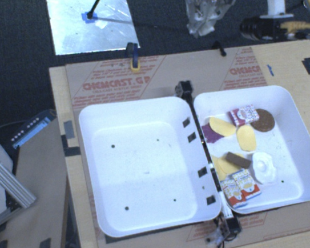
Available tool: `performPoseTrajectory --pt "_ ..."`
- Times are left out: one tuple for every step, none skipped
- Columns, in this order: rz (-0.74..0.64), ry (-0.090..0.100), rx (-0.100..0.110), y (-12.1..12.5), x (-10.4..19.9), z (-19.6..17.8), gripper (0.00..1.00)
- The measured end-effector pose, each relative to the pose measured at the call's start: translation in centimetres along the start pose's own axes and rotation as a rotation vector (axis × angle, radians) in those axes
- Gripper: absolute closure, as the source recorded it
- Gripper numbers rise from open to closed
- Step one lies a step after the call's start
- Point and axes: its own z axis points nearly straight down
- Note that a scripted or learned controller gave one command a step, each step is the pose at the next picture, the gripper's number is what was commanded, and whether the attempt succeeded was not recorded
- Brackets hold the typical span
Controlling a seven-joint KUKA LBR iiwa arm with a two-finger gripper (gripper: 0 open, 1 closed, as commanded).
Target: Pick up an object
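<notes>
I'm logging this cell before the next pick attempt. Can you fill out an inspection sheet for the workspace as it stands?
Surface: bench with a clear sheet marked in red, bearing two shallow white bins side by side.
Job's things: right bin holds a red-and-white carton, brown disc, yellow pieces, purple piece, white lump and a second small carton, bunched toward its left half.
Clutter: left bin, nothing seen inside.
Grippers: gripper is raised beyond the bins' far edge, away from the objects.
Cables: wires at the near edge between the bins.
Surroundings: dark floor, shiny panel behind the bench.
</notes>
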Motion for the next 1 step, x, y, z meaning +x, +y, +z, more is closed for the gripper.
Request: performPoseTrajectory --pt "-0.008 0.001 0.009 -3.87 2.92 2.49 1.00"
